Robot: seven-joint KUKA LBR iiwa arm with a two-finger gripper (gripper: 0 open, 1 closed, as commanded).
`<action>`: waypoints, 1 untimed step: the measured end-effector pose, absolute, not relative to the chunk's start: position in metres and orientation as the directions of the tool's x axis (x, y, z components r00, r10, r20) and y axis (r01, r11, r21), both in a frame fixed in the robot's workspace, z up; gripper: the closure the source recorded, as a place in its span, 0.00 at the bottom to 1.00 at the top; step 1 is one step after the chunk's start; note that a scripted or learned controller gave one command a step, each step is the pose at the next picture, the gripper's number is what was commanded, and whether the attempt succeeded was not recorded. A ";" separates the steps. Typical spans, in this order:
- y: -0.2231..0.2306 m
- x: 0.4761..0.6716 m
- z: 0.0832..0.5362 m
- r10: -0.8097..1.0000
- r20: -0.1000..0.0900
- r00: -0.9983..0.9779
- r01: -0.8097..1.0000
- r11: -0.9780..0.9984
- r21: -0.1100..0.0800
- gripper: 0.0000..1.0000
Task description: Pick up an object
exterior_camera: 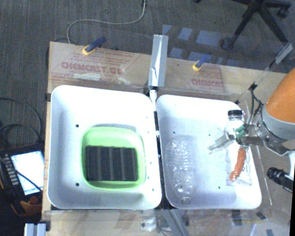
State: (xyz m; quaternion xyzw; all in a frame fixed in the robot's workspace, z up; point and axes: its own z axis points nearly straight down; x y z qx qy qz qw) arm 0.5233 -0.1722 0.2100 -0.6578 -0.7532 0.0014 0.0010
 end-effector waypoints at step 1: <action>-0.223 0.571 0.185 0.990 0.000 -0.142 0.990 0.142 -0.003 0.00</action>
